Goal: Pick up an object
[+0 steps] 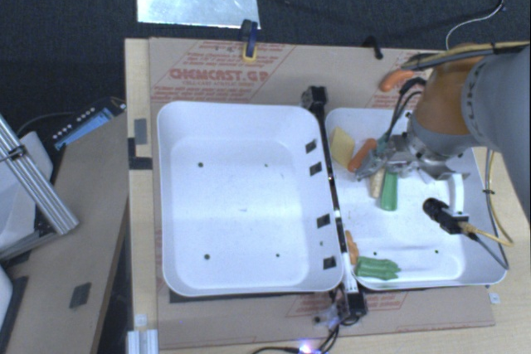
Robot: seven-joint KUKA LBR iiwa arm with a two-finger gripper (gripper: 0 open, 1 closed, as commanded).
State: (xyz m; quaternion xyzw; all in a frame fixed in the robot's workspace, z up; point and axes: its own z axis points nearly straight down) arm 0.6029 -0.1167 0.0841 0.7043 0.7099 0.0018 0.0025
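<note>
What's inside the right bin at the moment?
In the right bin: a pale yellow block, an orange piece, a green cylinder under the gripper, a green item near the front. The arm covers the bin's far right.

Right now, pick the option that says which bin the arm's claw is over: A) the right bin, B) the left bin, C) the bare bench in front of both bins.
A: the claw hangs over the right bin, just above the green cylinder and orange piece.

a brown bench (216, 66) carries two white bins, left (178, 203) and right (477, 257).
</note>
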